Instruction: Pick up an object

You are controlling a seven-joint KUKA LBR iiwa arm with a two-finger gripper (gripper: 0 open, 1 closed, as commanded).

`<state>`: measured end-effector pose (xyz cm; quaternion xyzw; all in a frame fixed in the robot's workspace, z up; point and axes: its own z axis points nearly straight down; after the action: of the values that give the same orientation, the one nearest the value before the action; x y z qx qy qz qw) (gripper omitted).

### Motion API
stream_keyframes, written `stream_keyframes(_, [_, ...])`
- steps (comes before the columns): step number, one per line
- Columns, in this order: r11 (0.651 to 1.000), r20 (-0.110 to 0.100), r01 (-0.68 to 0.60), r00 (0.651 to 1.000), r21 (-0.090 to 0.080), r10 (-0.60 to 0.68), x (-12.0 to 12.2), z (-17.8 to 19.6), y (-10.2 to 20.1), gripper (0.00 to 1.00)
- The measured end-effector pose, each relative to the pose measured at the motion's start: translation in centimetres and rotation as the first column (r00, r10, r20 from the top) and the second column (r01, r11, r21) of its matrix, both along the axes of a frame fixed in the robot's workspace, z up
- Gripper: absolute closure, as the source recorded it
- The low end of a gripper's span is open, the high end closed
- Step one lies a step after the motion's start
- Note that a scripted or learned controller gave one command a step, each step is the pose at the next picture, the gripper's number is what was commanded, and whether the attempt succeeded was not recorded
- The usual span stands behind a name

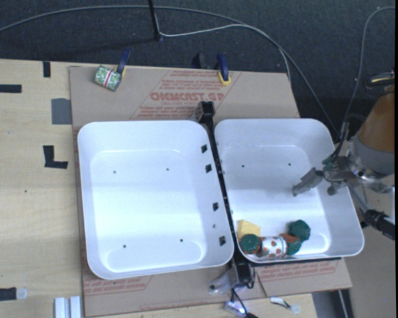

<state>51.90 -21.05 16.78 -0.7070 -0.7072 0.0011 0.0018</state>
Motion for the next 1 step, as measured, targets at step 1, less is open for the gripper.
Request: stream_keyframes(1, [1.000,0.000,-0.001,1.000,0.000,0.001,-0.13,-4.37,0.57,0.00])
